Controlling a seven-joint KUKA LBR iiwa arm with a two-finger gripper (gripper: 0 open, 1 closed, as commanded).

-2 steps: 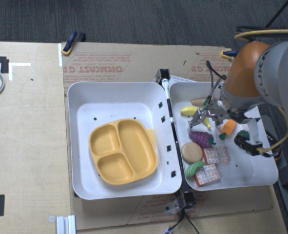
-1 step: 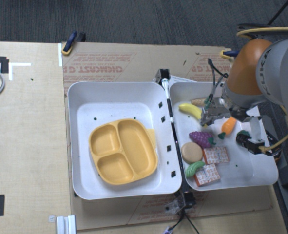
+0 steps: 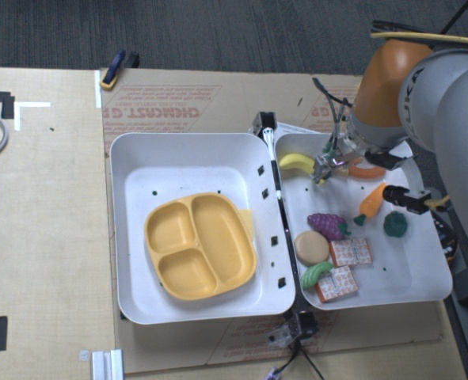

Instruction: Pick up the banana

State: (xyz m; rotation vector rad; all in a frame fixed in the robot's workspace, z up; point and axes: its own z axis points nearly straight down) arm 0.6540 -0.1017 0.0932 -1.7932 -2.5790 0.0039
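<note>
At the near edge of the right bin (image 3: 424, 287), two small red-and-white checked cartons (image 3: 343, 269) lie flat, with a green pod-shaped toy (image 3: 315, 273) touching the nearer one and a tan, bun-like disc (image 3: 312, 248) just beyond. They look like light plastic play food, smooth and rigid, scattered loosely as if tipped in for the arm to sort through. Farther in sits a knobbly purple grape cluster (image 3: 327, 226), and to its right an orange carrot (image 3: 371, 201) with a green tip and a dark green rounded piece (image 3: 395, 225).

The left bin (image 3: 131, 236) holds a yellow tray (image 3: 199, 245) with three compartments, glossy and shallow, lying flat near the bin's middle; it appears placed as a target for sorted items.

The banana (image 3: 296, 163) rests in the far left corner of the right bin, close to the wall that divides the two bins. It is a short, curved, smooth yellow piece, lying on its side. The gripper (image 3: 327, 169) hangs just to its right, at the banana's end, below the orange-banded wrist. Whether its jaws are spread or closed cannot be told from this slant. An orange-red object (image 3: 366, 172) lies just behind the gripper to the right. The banana's curved, slick surface and its nearness to the wall would likely make a clean pinch awkward.
</note>
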